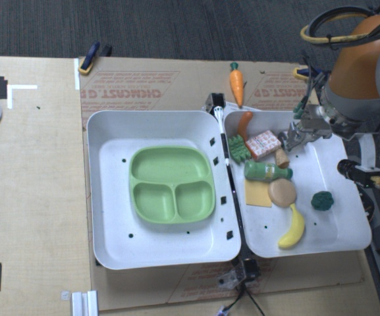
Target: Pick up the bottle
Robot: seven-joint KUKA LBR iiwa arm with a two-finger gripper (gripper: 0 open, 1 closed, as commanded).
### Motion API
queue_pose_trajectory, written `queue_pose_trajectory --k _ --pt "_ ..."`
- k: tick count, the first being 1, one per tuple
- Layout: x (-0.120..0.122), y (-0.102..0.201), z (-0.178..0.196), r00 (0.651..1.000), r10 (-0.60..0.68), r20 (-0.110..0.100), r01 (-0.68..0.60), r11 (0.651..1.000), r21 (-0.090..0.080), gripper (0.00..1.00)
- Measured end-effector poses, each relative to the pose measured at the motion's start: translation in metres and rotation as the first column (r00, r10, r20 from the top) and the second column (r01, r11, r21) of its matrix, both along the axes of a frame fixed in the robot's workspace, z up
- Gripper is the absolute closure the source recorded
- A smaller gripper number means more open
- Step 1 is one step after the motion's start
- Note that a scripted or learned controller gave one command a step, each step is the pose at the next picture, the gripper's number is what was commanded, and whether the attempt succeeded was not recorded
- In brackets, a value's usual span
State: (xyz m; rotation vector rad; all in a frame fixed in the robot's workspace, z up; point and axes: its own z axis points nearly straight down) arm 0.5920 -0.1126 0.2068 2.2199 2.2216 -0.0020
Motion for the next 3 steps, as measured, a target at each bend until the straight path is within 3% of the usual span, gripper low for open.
queue_pose_trajectory --k 1,2,3 --pt "-0.065 0.052 -0.015 0.967 -0.254 -0.003 0.254 0.967 0.001 1.0" --pt "-0.11 0.155 -0.001 0.972 -0.233 -0.003 0.233 0.972 0.0 1.0" --pt "-0.115 0.222 -0.017 0.912 -0.411 -0.002 0.411 0.912 -0.001 1.0"
